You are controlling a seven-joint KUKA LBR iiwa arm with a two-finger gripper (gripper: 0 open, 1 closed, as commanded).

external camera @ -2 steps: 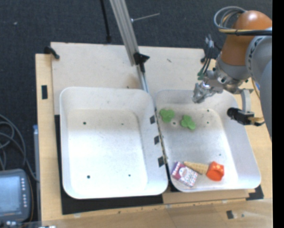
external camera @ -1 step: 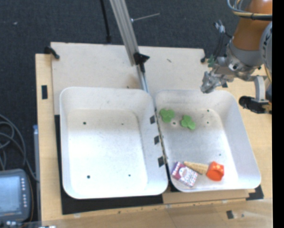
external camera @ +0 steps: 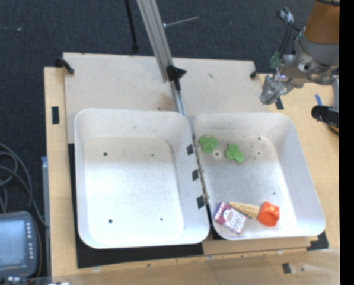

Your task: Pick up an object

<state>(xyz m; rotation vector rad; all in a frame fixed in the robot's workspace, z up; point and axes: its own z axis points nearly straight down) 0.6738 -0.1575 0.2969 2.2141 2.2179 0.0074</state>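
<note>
So the candidates all sit in the right bin. Two small green pieces and lie near its upper left, close together but not touching. Down at the near edge there's a purple-and-white packet, a tan cone resting against it, and an orange block at the cone's wide end. The left bin has nothing worth going for.

Handling guess: all of it looks like light toy stuff. The orange block seems rigid and chunky, probably the easiest to pinch across its sides. The packet lies flat and could be slippery or crumple, and the cone would likely roll out of a pinch. The green bits are low and small, so easy to miss.

The gripper hangs past the far right corner of the right bin, over the bench, pointing down, well apart from every object. It's blurry up there, so whether it's spread or closed is impossible to tell; nothing visible in it.
</note>
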